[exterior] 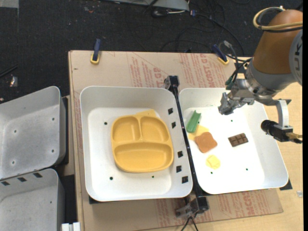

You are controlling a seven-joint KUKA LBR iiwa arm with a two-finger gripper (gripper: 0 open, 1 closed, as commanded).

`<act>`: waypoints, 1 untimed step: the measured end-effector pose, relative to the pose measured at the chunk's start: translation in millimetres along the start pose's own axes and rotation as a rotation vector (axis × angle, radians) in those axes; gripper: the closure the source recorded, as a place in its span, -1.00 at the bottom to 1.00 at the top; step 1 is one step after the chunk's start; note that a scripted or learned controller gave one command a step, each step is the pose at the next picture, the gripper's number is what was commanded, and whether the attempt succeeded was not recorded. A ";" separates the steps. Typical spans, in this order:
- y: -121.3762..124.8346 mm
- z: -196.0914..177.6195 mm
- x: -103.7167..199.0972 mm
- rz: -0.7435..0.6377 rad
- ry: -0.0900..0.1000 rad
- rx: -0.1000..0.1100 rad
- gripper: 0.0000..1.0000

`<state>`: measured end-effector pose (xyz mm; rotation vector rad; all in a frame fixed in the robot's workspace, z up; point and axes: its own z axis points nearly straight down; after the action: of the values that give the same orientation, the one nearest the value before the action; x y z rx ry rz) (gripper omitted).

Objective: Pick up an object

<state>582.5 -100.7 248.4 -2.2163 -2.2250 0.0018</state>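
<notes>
Bins sit side by side: the left bin (91, 129) holds a yellow tray (142, 144); the right bin (269, 172) holds a green piece (193, 121), an orange slab (206, 142), a brown bar (237, 140) and a yellow lump (213, 162). The gripper (226, 107) hangs over the right bin's 12 o'clock side, nothing visibly held. From it the bar lies at 5 o'clock, apart.

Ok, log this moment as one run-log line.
hand: above right bin, far side, holds nothing seen | right bin: green piece, toast piece, brown square, yellow piece | left bin: yellow tray
</notes>
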 end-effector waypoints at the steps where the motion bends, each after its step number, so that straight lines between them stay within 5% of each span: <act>1: -15.6 -5.8 45.5 0.000 0.000 0.000 1.00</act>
<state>566.8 -55.2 254.2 -2.2158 -2.2249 0.0014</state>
